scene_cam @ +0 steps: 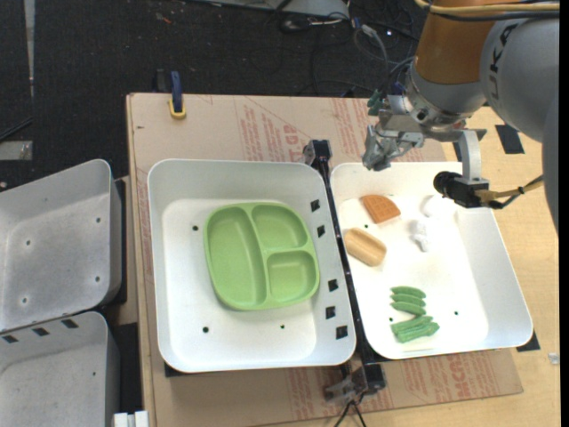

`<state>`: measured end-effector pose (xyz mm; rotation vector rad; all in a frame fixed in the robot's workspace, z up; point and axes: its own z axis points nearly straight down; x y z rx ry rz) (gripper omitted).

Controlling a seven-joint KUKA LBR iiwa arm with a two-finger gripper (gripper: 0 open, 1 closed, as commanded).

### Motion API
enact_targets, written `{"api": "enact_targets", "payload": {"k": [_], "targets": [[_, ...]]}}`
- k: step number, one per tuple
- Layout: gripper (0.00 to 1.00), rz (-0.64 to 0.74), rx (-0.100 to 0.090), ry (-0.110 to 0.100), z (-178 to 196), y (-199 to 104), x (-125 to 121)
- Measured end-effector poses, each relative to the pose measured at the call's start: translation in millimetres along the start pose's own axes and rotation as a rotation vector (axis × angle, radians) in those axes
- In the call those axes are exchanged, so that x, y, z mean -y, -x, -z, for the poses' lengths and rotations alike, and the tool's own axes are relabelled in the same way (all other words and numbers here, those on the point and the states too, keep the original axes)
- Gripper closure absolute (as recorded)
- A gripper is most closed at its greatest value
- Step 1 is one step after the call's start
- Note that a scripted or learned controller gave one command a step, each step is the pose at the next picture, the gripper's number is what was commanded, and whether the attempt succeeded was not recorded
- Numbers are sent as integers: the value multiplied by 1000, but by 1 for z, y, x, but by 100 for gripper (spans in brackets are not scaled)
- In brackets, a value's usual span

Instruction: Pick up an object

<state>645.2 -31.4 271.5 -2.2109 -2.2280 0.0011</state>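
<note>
From the camera view, I see my gripper [377, 157] hanging over the right white bin's [498, 274] far-left corner; whether it's clenched, I cannot tell. The orange toast-shaped piece [381, 208] lies just below, near the tan bread roll [364, 246].

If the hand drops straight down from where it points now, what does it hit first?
Probably bare floor at the back left corner of the right bin. The hand hangs above that corner; the orange piece lies just nearer the camera. Depth is unclear, so it could clip the bin's rim instead.

Green tray [262, 256], green pods [412, 313], orange toast [381, 208], white bins [169, 238]
</note>
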Motion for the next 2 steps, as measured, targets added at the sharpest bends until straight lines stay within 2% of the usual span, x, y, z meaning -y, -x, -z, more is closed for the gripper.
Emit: {"api": "enact_targets", "payload": {"k": [1, 2], "targets": [[100, -1, 0, 1, -17, -44, 2], [100, 0, 0, 0, -35, -100, 13]]}}
